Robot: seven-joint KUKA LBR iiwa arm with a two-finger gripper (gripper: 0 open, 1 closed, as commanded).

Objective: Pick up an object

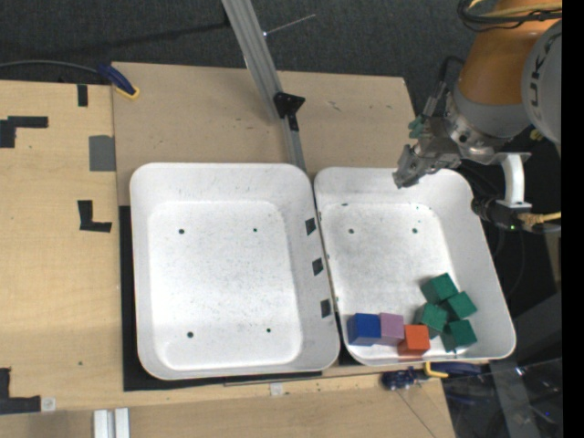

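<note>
Arm: the grey arm (511, 71) with the orange band comes in from 3 o'clock and stops over the far edge of the right bin (474, 245).

Gripper: the gripper (408, 173) hangs above the bin's 12 o'clock rim, with nothing between its tips.

Jaws: I cannot tell if they are apart or together; the tip is dark and small.

Things to pick: a little heap of blocks sits in the near corner of the right bin, at about 5 o'clock inside it.

Blocks: a blue block (365, 327), a purple block (391, 327) and an orange block (416, 338) lie in a row, touching each other. The green blocks (447, 310) are bunched just beside them, toward 3 o'clock.

Which way to go: from the gripper the heap lies toward 6 o'clock, well apart, across the whole bin. I think it must travel that way and then go down.

Left bin: the left bin (146, 245) is white with small dark dots.

Hard to see: the green blocks crowd together, so I cannot count them for sure. The blocks look squarish, so no long side stands out.
</note>
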